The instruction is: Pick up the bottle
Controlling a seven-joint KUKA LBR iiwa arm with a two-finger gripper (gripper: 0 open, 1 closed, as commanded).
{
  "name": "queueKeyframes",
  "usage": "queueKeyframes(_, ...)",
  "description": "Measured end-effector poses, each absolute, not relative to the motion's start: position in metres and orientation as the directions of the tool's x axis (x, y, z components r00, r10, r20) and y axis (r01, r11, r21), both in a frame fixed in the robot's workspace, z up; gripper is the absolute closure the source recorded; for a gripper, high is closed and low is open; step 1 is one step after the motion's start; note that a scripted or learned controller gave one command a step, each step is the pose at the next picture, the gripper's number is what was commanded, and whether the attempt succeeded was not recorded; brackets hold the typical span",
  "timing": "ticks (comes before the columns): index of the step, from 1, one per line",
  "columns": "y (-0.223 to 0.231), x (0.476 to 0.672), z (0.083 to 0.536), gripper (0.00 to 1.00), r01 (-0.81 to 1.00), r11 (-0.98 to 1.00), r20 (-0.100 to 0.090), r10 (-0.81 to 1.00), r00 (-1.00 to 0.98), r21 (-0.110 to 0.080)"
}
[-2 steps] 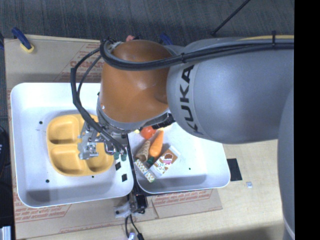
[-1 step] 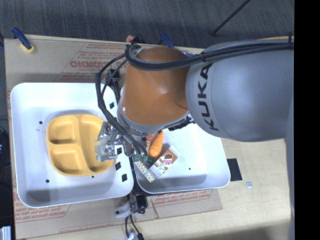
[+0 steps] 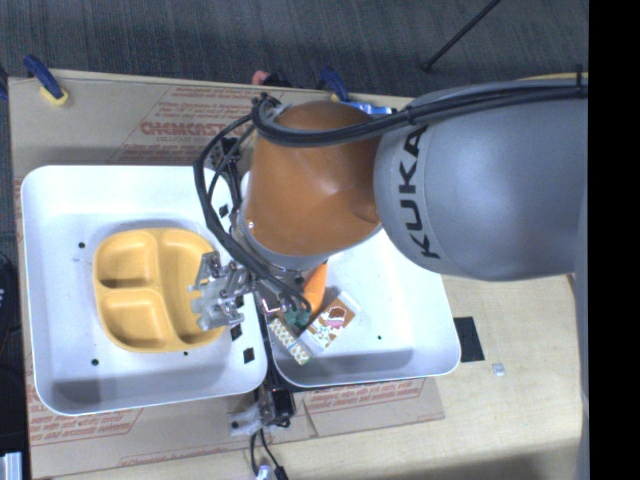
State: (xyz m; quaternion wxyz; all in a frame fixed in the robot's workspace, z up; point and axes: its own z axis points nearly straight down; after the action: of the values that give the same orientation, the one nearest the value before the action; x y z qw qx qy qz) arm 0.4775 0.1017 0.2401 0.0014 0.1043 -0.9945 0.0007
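Observation:
My gripper [image 3: 220,293] hangs low over the right rim of the left bin [image 3: 60,368], just above the right edge of a yellow divided tray [image 3: 145,288]. The arm's orange band [image 3: 300,183] and grey body hide most of the right bin [image 3: 425,343]. An orange object [image 3: 316,280] pokes out from under the wrist in the right bin; I cannot tell what it is. Beside it lie a printed snack packet [image 3: 332,318] and a small green-and-white item [image 3: 288,336].
The two white bins meet in a ridge [image 3: 262,353] right below the gripper. Black cables [image 3: 215,168] loop off the wrist over the left bin's back right corner. Blue clamps [image 3: 45,78] hold the cardboard base at the back.

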Motion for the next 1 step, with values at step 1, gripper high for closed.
queueKeyframes(1, 0.1042, 0.4837, 0.2278, 1.0, -0.444, 0.896, 0.004, -0.444, -0.896, 0.0)
